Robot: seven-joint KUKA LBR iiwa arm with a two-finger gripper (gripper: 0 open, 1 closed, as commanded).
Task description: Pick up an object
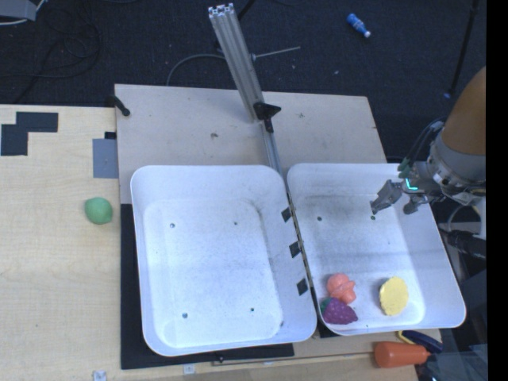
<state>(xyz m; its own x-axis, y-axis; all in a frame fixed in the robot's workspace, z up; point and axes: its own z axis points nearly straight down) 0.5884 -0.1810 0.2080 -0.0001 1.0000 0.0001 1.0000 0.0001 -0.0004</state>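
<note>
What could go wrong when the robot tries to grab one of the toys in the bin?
1. The orange toy and purple toy touch, so the gripper might nudge both and lift neither.
2. The yellow toy looks flat and sits near the right bin edge, so it might slip out.
3. The gripper hangs far above them, so its aim could be off.

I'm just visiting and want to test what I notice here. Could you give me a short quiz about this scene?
1. True or false: the gripper holds the yellow toy.
2. Which bin contains the toys? A. left bin B. right bin
3. What colour is the ball lying outside the bins?

Key: 1. False, nothing sits between its fingers. 2. B. 3. Green.
</note>
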